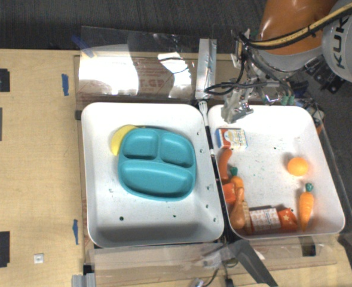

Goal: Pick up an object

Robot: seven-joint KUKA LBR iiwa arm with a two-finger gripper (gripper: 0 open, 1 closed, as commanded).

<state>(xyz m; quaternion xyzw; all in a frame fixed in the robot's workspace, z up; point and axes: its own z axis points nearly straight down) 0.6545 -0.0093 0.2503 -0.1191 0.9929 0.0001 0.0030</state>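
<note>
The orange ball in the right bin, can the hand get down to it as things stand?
Probably yes. The orange ball lies alone on bare bin floor, apart from the toy carrot, with nothing over it.

The middle of the right bin is bare floor around the orange ball, with easy room to come down. Left of the ball, a carton and orange toys crowd the dividing wall; below it, a bottle and carrot line the near wall.
</note>
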